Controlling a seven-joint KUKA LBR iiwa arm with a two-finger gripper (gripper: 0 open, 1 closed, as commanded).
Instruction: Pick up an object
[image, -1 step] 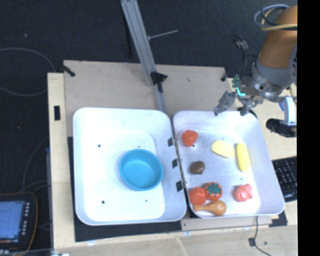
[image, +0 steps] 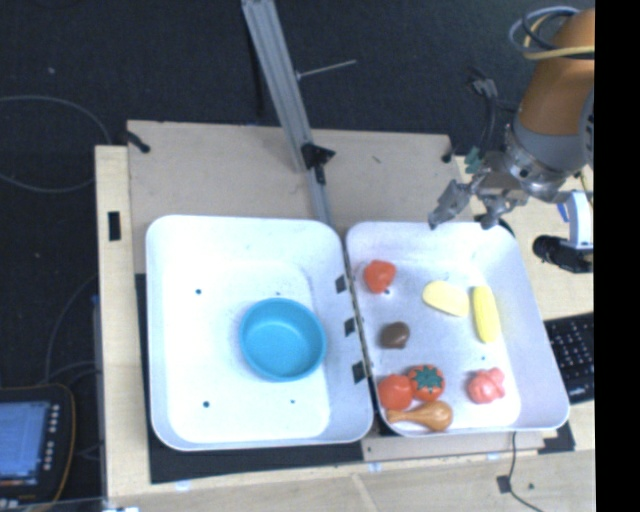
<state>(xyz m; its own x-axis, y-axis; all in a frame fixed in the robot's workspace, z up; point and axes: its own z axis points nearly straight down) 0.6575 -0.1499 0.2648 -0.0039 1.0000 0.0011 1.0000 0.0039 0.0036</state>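
Crowding is main risk: toys packed in right bin. Yellow banana touches pale yellow piece, mid-bin; jaws could catch both or nudge one away. Near edge, tomato, orange pumpkin, tan gourd clustered, touching. Gripper hovers over far rim, jaws apart, holding nothing. Blue bowl alone in left bin.
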